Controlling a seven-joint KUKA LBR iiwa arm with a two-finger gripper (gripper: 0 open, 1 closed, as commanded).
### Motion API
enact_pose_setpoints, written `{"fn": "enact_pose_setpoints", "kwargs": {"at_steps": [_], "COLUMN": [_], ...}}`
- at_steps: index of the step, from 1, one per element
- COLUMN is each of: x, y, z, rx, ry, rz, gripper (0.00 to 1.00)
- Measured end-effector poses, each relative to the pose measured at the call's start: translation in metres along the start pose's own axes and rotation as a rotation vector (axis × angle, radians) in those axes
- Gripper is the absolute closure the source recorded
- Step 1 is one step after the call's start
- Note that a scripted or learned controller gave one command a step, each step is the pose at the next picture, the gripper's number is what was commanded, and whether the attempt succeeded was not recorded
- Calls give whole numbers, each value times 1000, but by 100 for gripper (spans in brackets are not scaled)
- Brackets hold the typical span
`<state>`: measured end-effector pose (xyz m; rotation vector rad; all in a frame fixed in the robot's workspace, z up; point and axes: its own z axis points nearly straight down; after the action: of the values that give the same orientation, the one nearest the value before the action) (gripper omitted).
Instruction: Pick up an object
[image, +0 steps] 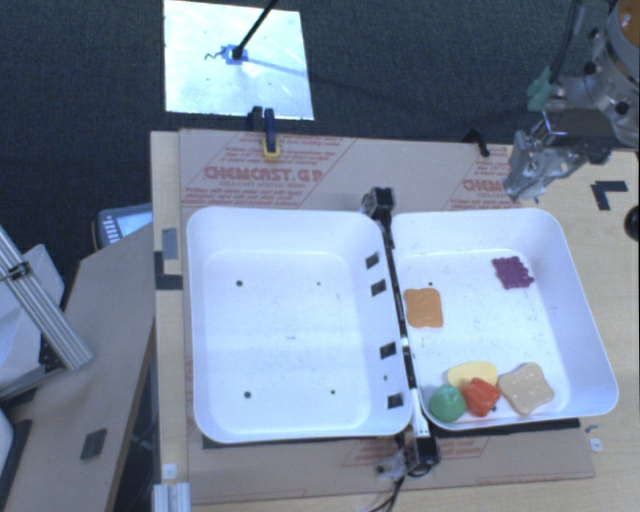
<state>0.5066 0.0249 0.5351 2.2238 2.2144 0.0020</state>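
Camera view looks down on two shallow white bins of smooth moulded plastic with rounded corners, side by side on a pale wooden surface (120, 300), their shared edge joined by small black clips. The left bin (205, 300) shows a bare floor with a few dark specks. The right bin (570, 290) holds six small toy-like pieces. A purple knobbly cluster (512, 271) lies near the far right wall. An orange flat square with rounded corners (424, 308) lies close to the dividing wall. In the near corner four pieces crowd together, touching or nearly so: a glossy green round piece (446, 403), a red lumpy piece (481, 397), a yellow smooth piece (470, 373) just behind them, and a tan slice shaped like bread (526, 388) to their right. Under the bins lies a printed cardboard sheet (270, 170), with a yellow and black clamp (268, 135) at its far edge. Beyond it a shiny grey metal plate (238, 60) rests on dark carpet.

The gripper (530, 170) hangs above the surface past the right bin's far right corner, well apart from every piece; whether its fingers are released or clenched, I cannot tell.
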Motion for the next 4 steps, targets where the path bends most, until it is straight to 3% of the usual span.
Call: {"fn": "enact_pose_setpoints", "kwargs": {"at_steps": [1,2,3,4], "x": [-22,31,69,0], "y": [8,-4,-21,-4], "z": [89,30,-2,16], "rx": [7,-3,-1,1], "ry": [0,3,3,0], "rz": [-2,-11,-12,-1], "gripper": [100,100,100,100]}}
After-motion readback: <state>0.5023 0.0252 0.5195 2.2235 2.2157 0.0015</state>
